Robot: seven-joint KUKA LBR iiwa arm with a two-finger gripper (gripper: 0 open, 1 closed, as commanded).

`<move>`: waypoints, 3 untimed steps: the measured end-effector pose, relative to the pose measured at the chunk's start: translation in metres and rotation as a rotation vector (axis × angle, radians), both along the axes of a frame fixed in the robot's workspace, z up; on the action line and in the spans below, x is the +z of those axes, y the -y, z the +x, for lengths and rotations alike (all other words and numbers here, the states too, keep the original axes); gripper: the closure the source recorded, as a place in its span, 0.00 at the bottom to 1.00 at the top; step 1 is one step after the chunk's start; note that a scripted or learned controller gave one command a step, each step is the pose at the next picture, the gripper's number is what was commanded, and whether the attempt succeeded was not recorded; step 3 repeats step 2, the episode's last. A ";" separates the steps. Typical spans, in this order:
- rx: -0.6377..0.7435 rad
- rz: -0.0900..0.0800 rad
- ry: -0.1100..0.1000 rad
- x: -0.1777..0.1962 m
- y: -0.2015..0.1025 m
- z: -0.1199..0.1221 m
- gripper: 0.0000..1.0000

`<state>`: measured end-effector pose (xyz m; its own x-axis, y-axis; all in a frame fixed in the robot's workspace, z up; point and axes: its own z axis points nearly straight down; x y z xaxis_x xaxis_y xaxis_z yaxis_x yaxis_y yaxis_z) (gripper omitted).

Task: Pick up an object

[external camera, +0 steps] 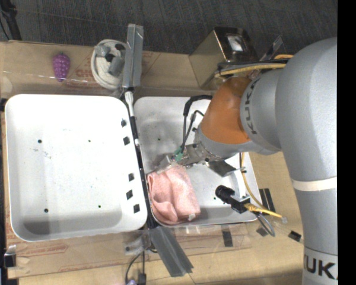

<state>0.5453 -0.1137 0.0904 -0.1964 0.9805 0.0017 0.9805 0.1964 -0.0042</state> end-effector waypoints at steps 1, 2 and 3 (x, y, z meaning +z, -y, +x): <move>0.004 -0.001 -0.001 0.009 0.000 0.000 1.00; -0.082 -0.001 0.003 0.127 -0.040 0.037 1.00; -0.082 -0.001 0.003 0.127 -0.040 0.037 1.00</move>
